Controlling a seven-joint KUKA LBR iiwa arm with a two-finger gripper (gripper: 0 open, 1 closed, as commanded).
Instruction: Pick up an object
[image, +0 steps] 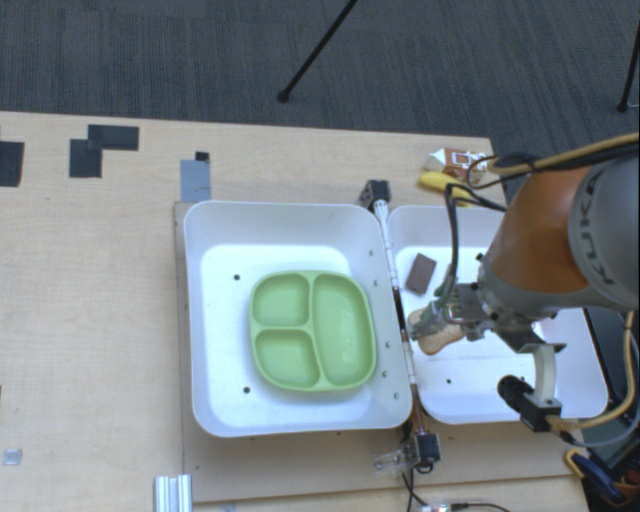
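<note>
Orange-banded arm hangs low over the right bin (590, 395), jaws (437, 327) near a tan object (440, 342), their spread I cannot tell, brown block (421, 271) lying apart, so I'd centre before closing.

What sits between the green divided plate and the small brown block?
In the camera view, the two bins' adjoining rims run between the green divided plate in the left bin and the small brown block in the right bin; otherwise only bare white bin floor.

No legible text (arm lettering cropped)
</note>
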